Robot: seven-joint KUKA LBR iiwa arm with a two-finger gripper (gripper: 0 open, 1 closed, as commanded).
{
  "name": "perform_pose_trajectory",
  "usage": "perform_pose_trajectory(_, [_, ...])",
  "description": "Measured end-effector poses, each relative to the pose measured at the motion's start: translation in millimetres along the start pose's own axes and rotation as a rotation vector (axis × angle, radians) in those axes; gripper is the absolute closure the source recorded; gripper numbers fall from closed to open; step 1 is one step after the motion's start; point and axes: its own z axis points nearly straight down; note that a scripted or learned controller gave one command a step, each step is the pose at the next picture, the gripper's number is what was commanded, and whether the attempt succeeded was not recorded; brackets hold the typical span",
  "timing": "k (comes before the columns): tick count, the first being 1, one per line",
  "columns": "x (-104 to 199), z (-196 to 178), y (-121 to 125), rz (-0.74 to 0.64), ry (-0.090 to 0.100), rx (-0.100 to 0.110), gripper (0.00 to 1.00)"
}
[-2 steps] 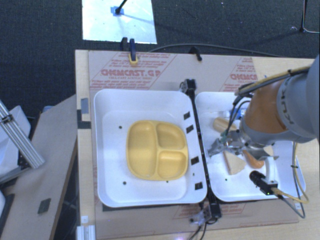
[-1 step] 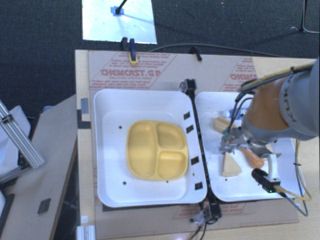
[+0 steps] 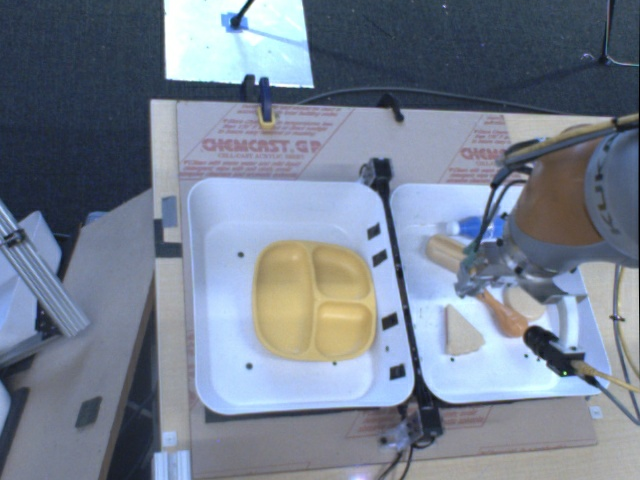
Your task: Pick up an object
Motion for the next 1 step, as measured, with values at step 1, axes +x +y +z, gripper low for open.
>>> perform_pose_trajectory(1, [1.6,-62.5,7.5,-0.004,0.000,-0.003,1.00])
